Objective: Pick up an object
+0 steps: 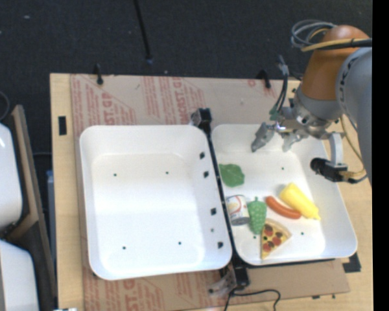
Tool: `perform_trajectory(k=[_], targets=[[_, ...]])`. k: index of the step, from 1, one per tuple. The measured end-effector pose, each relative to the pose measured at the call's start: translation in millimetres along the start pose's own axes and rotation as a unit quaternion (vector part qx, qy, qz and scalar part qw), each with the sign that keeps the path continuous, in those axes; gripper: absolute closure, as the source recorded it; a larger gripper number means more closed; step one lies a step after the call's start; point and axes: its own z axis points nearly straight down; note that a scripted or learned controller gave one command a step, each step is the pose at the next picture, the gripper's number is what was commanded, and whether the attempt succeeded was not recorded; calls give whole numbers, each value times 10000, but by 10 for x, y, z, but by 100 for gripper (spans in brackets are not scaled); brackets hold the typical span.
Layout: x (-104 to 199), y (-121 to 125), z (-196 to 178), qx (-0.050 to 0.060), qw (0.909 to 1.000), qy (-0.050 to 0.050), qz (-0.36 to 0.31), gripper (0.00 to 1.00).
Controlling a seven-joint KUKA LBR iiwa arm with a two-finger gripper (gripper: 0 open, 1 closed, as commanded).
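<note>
My gripper [274, 139] hangs over the back of the right bin [330, 241], its two fingers spread open with nothing between them. Below it in that bin lie a flat green leaf-shaped piece [231, 174], a yellow block [299, 199], a red-orange sausage [282, 207], a pizza slice [272, 237], a green ridged piece [256, 215] and a small white and grey item [236, 205]. The gripper is well above and behind all of them, nearest the green leaf piece.
The left bin [91, 154] sits beside the right one, parted by a black divider [214, 180]. Both rest on a cardboard-covered bench [142, 99]. The arm's orange band [327, 63] rises at the upper right.
</note>
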Motion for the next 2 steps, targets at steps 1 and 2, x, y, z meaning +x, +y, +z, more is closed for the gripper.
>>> perform_trajectory(k=[1, 2], targets=[[47, -30, 454, -6, 10000, 0, -3, 0], [40, -18, 337, -23, 10000, 0, 0, 100]])
